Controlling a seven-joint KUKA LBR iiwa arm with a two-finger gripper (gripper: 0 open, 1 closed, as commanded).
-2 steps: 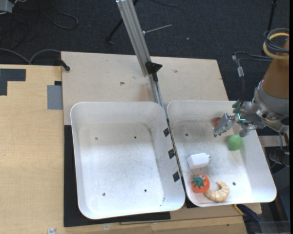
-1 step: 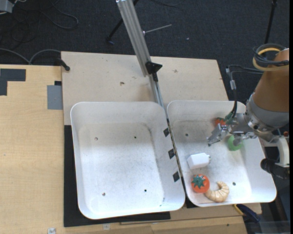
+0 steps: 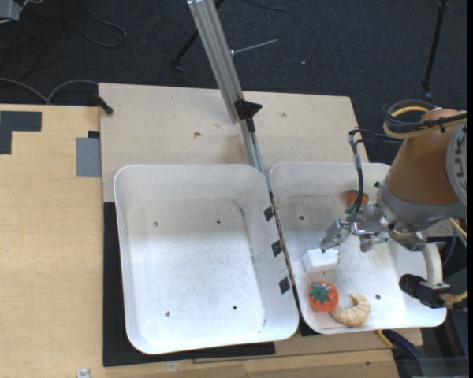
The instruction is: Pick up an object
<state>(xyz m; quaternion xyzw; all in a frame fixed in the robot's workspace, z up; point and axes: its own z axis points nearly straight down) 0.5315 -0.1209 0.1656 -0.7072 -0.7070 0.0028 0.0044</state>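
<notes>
Fingers (image 3: 331, 238) on the gripper (image 3: 348, 236) are spread a fair bit apart with nothing between them, hanging just above the white block (image 3: 320, 260), which sits on the floor of the right bin (image 3: 299, 181) a bit left of the bin's middle. One fingertip looks like it's right at the block's far edge, but I honestly can't tell if it's touching or just over it. Behind the fingers there's the metal gripper body, then the grey wrist and the big orange band (image 3: 422, 160) of the arm coming in from the right side, with a dark cable (image 3: 358, 164) looping up off it. Something small and red-orange (image 3: 355, 198) peeks out on the far side of the gripper, mostly hidden, so no idea what it is. Nearer to the camera from the block there's a red tomato (image 3: 324, 296) with a green top, and just right of it, pretty much touching, a tan croissant (image 3: 352, 310) curled along the near wall of the bin. The left bin (image 3: 126, 235) sits right beside it, sharing the middle divider with a few black clips (image 3: 276, 248) on it. A slanted aluminium rail (image 3: 221, 61) runs from the far side down to where the two bins meet. Everything rests on a pale wooden bench (image 3: 39, 235).
</notes>
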